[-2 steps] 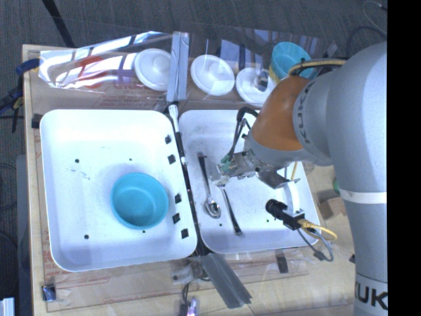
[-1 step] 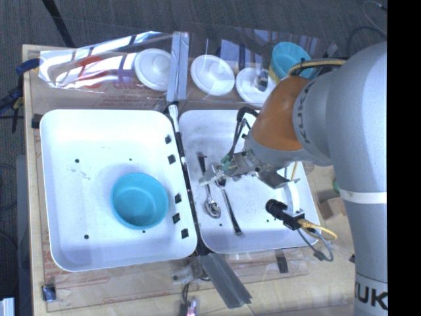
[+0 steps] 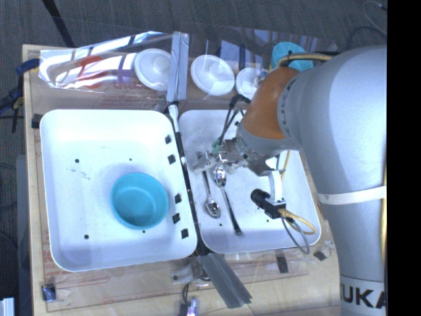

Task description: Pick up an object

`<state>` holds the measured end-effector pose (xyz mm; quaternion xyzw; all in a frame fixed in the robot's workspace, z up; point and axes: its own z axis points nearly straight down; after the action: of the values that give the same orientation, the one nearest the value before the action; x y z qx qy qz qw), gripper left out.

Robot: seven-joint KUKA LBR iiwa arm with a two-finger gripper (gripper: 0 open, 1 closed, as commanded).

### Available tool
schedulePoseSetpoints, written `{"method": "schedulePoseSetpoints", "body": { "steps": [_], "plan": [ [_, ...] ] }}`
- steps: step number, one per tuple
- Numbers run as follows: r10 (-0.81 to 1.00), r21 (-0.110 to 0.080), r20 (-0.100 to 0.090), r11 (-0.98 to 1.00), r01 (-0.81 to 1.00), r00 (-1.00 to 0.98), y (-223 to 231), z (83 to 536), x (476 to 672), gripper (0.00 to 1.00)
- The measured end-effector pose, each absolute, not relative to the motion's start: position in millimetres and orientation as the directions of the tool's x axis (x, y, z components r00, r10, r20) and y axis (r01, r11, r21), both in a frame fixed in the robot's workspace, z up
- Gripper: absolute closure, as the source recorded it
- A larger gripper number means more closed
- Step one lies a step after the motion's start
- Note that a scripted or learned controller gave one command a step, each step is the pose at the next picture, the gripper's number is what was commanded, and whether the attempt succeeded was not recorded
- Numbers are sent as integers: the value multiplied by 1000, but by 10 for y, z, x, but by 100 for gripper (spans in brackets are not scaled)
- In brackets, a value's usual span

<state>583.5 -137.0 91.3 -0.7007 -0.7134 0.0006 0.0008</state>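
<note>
claw (image 3: 222, 155) blurred, right bin (image 3: 253, 234) partly under arm (image 3: 342, 124)

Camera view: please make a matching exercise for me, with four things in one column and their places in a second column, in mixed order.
Things:
1. blue bowl
2. metal spoons
3. white round lids
4. gripper

Places:
A. lying in the right bin
B. in the left bin
C. over the right bin
D. on the bench, behind both bins

Pairs: 1-B; 2-A; 3-D; 4-C
</note>
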Motion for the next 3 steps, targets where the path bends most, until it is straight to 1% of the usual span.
{"method": "schedulePoseSetpoints", "body": {
  "steps": [1,2,3],
  "plan": [
    [1000,-3,1,23,1000,-23,-1363,1014,5838,100],
    [945,1,0,326,945,-326,-859,1924,6176,100],
    [945,0,0,326,945,-326,-859,1923,6175,0]
  ]
}}
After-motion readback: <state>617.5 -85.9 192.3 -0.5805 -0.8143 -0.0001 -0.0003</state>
